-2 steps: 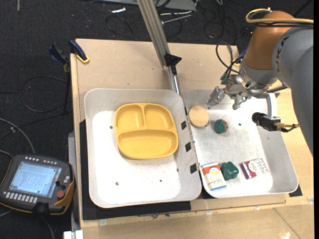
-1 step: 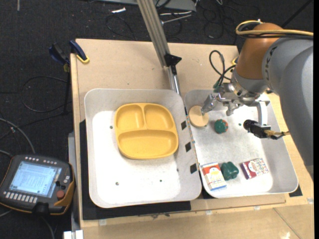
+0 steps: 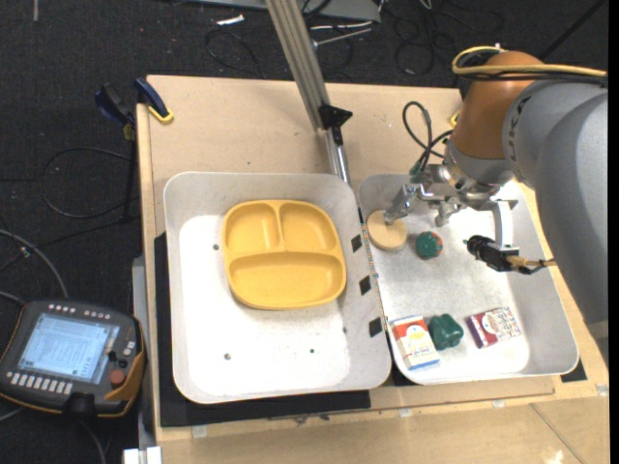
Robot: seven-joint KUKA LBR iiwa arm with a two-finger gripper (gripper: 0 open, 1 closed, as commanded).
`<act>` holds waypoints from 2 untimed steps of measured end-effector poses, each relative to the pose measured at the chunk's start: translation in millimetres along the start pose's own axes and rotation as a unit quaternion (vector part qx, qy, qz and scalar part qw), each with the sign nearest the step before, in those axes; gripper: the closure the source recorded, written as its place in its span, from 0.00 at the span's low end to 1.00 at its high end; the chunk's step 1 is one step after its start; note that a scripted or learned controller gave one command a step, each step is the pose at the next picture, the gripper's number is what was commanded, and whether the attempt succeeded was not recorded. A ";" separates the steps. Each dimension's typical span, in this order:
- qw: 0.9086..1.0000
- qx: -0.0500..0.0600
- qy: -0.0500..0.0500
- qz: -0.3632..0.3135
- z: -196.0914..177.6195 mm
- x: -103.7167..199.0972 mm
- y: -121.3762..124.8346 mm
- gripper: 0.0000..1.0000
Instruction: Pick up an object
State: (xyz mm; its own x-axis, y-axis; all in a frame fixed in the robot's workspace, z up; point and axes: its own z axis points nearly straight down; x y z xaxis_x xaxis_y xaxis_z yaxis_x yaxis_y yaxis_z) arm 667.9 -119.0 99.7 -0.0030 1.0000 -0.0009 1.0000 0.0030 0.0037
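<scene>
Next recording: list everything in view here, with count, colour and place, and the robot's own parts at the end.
bins: 2, white, side by side on the bench
tray: 1, yellow, three compartments, in the left bin
disc: 1, tan, round, upper left of the right bin
ball: 1, green with red, right bin, right of the disc
carton: 1, white, red and orange, front of the right bin
green lump: 1, dark green, right of the carton
packet: 1, dark red and white, front right of the right bin
pendant: 1, grey with lit screen, floor at lower left
clamp: 1, blue and yellow, bench's far left corner
arm: 1, grey with orange band, over the right bin
pincer: 1, metal, above the disc and ball
</scene>
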 end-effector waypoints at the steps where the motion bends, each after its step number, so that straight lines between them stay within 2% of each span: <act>1: 1.000 -0.004 -0.001 0.000 -12.4 0.0 1.6 1.00; 2: 1.000 -0.002 0.000 0.000 -56.7 -1.1 7.6 1.00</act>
State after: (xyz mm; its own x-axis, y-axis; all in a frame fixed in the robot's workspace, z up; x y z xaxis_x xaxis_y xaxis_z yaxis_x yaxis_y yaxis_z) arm 675.2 -120.0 156.4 -0.0026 1.0000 -0.0012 1.0000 0.0026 0.0071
